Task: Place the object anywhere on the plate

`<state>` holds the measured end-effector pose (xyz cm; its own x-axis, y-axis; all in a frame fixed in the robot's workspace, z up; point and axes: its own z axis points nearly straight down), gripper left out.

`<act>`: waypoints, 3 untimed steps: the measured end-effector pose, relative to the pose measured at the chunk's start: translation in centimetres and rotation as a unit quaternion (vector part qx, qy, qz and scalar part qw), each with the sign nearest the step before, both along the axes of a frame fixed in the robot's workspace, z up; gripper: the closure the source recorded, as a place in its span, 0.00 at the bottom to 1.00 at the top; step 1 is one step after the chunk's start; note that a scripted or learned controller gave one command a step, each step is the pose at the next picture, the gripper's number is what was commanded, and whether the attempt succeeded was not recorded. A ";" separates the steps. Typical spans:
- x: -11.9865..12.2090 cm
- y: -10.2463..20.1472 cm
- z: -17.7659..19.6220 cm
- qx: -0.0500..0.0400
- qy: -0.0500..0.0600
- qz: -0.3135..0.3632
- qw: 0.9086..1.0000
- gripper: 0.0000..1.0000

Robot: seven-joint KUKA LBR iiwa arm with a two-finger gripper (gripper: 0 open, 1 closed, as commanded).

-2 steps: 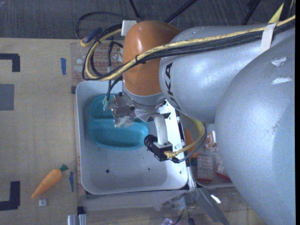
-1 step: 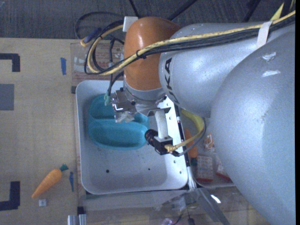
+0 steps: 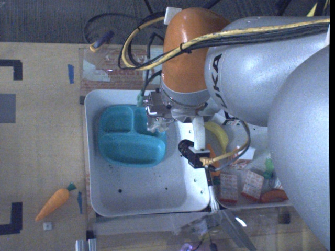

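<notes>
The blue, sectioned plastic plate (image 3: 128,135) lay in the left shallow white bin (image 3: 136,195), and the two-finger gripper (image 3: 157,122) hung just over the plate's right edge. Whether it held anything could not be told, since the grey arm's orange band (image 3: 191,48) hid most of it. The right bin, largely covered by the arm, held a yellow banana-shaped toy (image 3: 219,135), two small red-and-white packets (image 3: 241,186) and a reddish piece (image 3: 273,196). An orange toy carrot (image 3: 54,202) lay on the bench left of the bins, well apart from the gripper.
</notes>
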<state>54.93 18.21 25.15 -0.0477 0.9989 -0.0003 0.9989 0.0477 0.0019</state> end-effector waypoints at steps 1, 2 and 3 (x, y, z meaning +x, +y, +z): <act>-4.1 3.4 -0.2 0.000 0.003 0.066 0.998 1.00; -7.0 -1.0 8.7 0.000 0.001 0.058 0.998 1.00; -5.2 3.8 -1.2 0.000 0.002 0.159 0.987 1.00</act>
